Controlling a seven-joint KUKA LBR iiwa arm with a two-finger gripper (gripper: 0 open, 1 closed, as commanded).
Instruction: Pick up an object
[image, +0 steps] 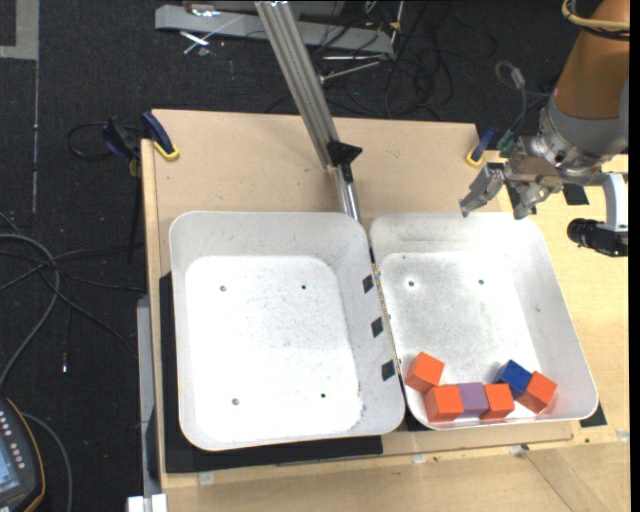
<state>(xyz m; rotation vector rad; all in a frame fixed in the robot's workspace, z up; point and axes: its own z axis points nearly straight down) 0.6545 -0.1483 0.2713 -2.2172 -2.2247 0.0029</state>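
While your pincer (497, 197) hangs open over the right bin's (470, 300) far rim, six blocks (478, 392) crowd its near edge.

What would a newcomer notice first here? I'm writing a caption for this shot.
Probably the cluster of coloured blocks, four orange, one purple and one blue, bunched at the near edge of the right bin. Next, the gripper, hanging above that bin's far rim, well away from them.
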